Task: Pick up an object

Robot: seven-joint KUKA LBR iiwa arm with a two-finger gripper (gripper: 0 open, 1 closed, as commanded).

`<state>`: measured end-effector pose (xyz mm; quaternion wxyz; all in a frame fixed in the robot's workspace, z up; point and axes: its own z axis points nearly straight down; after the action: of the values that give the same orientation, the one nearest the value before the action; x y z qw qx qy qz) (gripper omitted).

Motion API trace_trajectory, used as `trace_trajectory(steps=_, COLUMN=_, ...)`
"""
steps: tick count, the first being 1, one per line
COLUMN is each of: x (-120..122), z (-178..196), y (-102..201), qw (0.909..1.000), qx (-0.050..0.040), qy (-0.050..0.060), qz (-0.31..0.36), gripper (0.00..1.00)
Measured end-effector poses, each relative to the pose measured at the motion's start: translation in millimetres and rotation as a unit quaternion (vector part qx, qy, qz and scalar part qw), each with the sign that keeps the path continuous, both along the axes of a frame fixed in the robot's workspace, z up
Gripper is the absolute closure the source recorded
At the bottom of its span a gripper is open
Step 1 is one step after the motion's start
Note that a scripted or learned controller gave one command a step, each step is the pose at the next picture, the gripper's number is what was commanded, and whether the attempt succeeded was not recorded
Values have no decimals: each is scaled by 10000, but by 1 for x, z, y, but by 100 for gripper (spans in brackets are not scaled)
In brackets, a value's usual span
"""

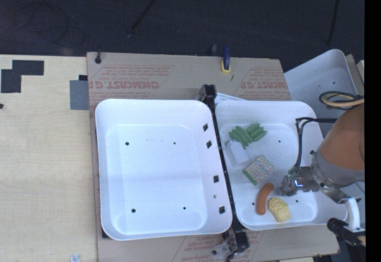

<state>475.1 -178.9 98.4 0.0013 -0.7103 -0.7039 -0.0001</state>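
In the right bin (280, 121) lie a bunch of green beans (247, 134), a small speckled block (258, 169), an orange sausage (263, 198) and a yellow corn piece (278, 209). My gripper (292, 186) hangs low over the right bin's front right part, just right of the sausage's upper end and above the corn. It reaches in from the right below the orange wrist band (348, 142). I see nothing held in it.
The left bin (107, 136) stands beside the right one, with a black divider with clips (215, 153) between them. A black cable (300, 136) loops over the right bin's right side. Both bins rest on a cardboard sheet (155, 79).
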Motion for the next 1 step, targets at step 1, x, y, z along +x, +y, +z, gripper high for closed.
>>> trace_trajectory(steps=1, x=-1, z=9, y=-1, qw=10000, qx=2, qy=7, qz=-25, gripper=100)
